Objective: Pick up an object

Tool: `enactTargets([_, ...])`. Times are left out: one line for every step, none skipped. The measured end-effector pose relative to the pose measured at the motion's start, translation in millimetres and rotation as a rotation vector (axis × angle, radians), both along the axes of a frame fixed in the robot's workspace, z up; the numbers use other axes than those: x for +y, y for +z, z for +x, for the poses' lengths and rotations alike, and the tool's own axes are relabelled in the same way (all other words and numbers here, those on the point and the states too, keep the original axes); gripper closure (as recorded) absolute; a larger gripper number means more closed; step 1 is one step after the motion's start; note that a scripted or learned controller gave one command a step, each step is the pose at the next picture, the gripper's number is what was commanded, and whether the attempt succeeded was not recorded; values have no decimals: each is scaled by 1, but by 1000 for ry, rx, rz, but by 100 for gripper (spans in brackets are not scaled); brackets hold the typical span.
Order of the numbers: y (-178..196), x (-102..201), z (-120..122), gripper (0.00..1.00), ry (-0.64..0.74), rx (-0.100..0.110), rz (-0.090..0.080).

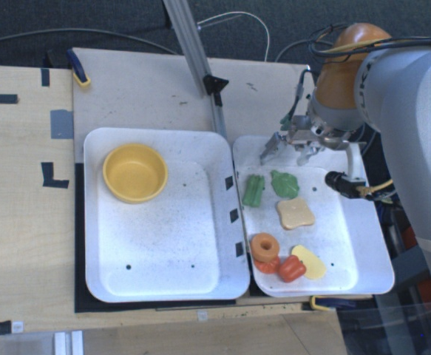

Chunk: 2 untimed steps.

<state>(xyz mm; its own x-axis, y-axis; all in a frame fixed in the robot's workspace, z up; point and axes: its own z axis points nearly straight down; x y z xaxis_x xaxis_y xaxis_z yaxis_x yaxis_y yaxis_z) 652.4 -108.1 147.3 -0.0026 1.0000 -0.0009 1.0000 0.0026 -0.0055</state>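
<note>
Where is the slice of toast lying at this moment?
The slice of toast lies in the right bin, near its middle, just below the green leafy piece and above the doughnut.

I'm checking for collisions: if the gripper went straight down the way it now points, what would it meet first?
Probably the bare floor of the right bin near its far edge. The gripper hangs above that end, with the green pieces just nearer the camera. Depth is unclear from this slant.

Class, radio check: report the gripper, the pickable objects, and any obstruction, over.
Gripper above right bin's far end, holding nothing. Green pieces, bread slice, donut lie just below it. Yellow bowl in left bin. Nothing blocking.
</note>
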Motion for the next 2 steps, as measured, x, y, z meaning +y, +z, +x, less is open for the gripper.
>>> enactTargets([-54,1,-1,0,0,0,0])
enactTargets([-41,2,0,100,1,-3,0])
